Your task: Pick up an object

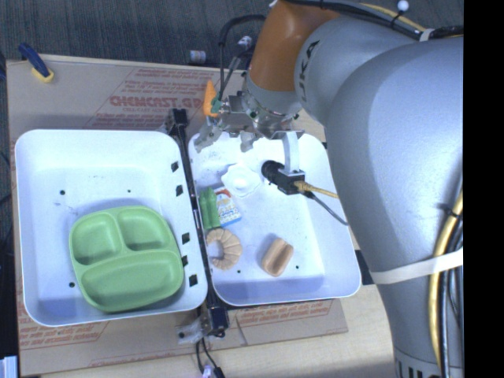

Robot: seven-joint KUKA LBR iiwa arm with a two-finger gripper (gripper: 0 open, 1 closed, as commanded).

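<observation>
Reaching in from the right, the grey arm (378,132) is hanging over the far end of the right bin (339,278), which is sitting beside the left bin (31,211) on the bench (79,85). A green divided plate (126,257) is lying in the left bin. A tan roll (276,256), a ring-shaped toy (224,249), a green tube (207,209), a small printed packet (228,209) and a white cup-like piece (241,182) are lying loose in the right bin. The fingers (246,140) are standing apart, gripping nothing. All five are lying nearward of them, and the white piece is sitting closest. The tube's long axis is running far-to-near along the dividing wall, probably crowding a grasp.
</observation>
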